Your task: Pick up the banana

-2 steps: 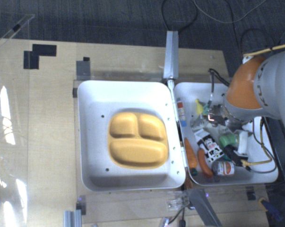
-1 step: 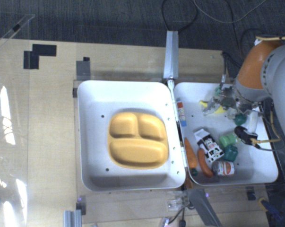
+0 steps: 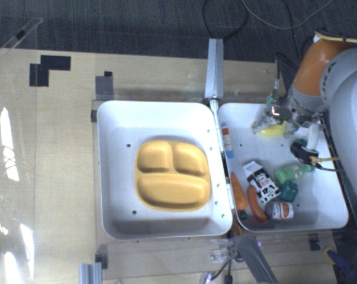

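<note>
Tray [image 3: 171,174] (yellow, three compartments) fills our left bin [image 3: 113,158]. In the right bin [image 3: 332,206], at twelve o'clock, we see the banana [image 3: 272,131] under the gripper [image 3: 275,118]; its grip we cannot tell.

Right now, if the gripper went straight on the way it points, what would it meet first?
Probably the banana: the gripper points down into the right bin, and the banana lies right under it. From above, depth is unclear, so they may already touch.
</note>
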`<state>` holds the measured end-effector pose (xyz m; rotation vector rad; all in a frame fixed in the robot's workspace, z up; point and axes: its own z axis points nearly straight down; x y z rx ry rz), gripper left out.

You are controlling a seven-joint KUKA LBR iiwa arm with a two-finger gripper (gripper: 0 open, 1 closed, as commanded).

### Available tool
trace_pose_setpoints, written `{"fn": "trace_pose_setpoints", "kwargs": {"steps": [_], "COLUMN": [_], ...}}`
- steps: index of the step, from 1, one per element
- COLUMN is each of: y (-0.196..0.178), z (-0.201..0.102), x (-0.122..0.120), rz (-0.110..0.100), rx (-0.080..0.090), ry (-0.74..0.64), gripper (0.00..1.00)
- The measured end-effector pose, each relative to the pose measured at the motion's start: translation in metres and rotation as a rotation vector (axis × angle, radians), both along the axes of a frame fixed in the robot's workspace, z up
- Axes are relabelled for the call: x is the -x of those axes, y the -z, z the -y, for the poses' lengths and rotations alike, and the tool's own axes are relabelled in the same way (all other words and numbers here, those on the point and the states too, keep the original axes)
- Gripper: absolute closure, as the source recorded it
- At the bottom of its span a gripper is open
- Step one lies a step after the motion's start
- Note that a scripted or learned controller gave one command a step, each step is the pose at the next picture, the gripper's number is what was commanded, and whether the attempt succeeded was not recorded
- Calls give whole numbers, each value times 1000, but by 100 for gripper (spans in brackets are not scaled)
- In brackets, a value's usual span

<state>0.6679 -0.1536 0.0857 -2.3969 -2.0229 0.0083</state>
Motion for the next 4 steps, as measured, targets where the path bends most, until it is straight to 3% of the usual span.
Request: {"fn": "trace_pose_setpoints", "kwargs": {"steps": [1,2,3,4], "y": [0,2,-12,-9], "z": [12,41,39,41], "x": [14,3,-2,2], "rz": [12,-19,0,-9], "rx": [2,-7,-2,1], "ry": [176,209,202,204], "gripper": [0,0,100,0]}}
